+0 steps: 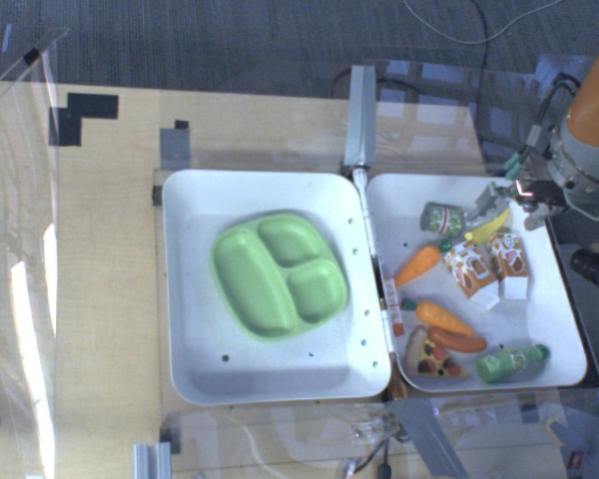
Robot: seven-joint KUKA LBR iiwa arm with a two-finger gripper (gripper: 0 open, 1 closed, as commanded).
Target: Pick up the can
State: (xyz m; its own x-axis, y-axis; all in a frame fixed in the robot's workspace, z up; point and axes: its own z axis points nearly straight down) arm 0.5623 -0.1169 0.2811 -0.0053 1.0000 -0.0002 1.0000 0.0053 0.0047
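1. The can (pixel 442 218) lies on its side in the right bin (pixel 569 312), toward that bin's 11 o'clock corner; it is green with a pale end facing left.
2. The left bin (pixel 185 297) holds a green divided plate (pixel 279 273) with 3 compartments, 1 long one on the left and 2 smaller ones on the right, set near the bin's middle.
3. In the right bin, at 7 o'clock of the can, an orange carrot (pixel 418 263) lies tilted, its tip toward the bins' shared wall.
4. A second carrot (pixel 443 317) lies lower, with a red-brown sausage (pixel 459 342) touching it at 5 o'clock.
5. A pizza slice (pixel 430 356) sits at the bin's 7 o'clock corner.
6. A yellow banana (pixel 487 230) lies just beside the can at 3 o'clock, touching or nearly touching it.
7. 2 small cartons (pixel 487 264) with orange and white print sit side by side near the bin's middle, at 5 o'clock of the can.
8. A green bottle (pixel 511 362) lies on its side along the bin's lower wall.
9. The gripper (pixel 491 201) hangs over the bin's upper wall, at 2 o'clock of the can and near the banana's upper end; I cannot tell how its jaws stand, and nothing is seen between them.
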